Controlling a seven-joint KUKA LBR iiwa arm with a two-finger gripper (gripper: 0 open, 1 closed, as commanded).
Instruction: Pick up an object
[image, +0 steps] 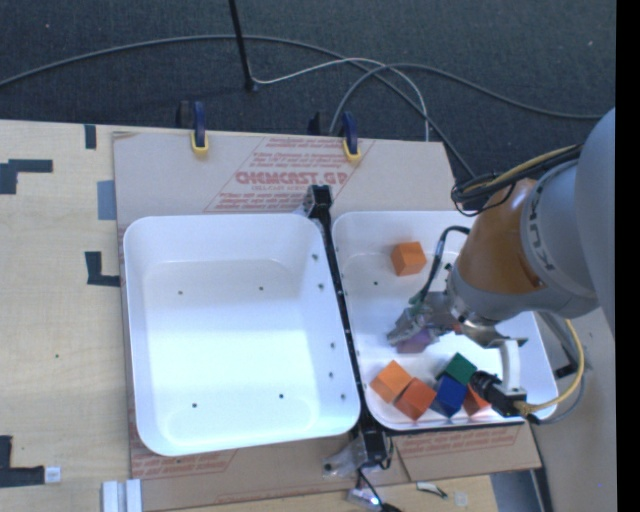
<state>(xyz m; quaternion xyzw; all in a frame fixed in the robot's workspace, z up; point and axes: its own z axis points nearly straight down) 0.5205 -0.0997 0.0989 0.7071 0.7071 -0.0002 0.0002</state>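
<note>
arm down in the right bin, over a purple piece

you see the bench (50, 300) carrying a sheet of printed cardboard (290, 175), clamped at its far edge by two blue-and-yellow clamps (199, 128). on the cardboard sit two shallow white bins side by side. the left bin (135, 330) is the bigger patch of white in your view. the right bin (365, 235) is partly covered by the arm (545, 235), which comes in from your right, grey with its orange band above the wrist.

the gripper (418, 325) is low in the middle of the right bin, right at a purple piece (415, 341) whose shape you cannot make out. whether its jaws are apart or closed cannot be told from here, nor whether it has the piece.

loose in the right bin: an orange cube (407, 258) toward the far side, well apart from the rest. along the near wall, two orange blocks (392, 380) touching each other, then a blue block (449, 395) with a green block (461, 367) just behind it.
</note>
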